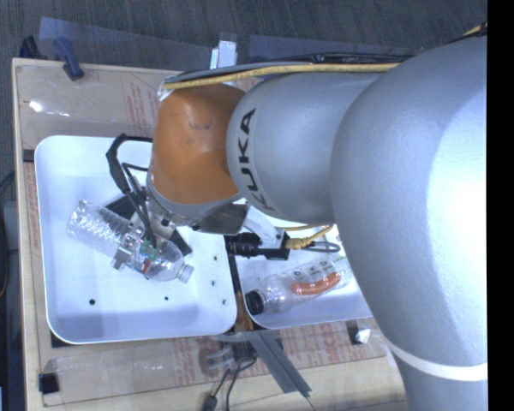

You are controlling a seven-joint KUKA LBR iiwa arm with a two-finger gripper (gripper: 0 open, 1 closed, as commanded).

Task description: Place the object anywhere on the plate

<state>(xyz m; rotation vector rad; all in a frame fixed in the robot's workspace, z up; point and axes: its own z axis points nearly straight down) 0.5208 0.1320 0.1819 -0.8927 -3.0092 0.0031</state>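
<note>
A clear plastic bottle (111, 234) with a green-printed label and a clear cap lies on its side in the left white bin (68, 306), pointing toward the lower right. My gripper (147, 225) hangs from the orange wrist band directly over the bottle's middle, touching or almost touching its upper side. The arm's body covers the back of both bins.
A second clear bottle (295, 288) with an orange label and a black cap lies in the right bin (325, 315). A black cable (116, 157) loops above the gripper. The left bin's floor shows bare white at the front and far left.
</note>
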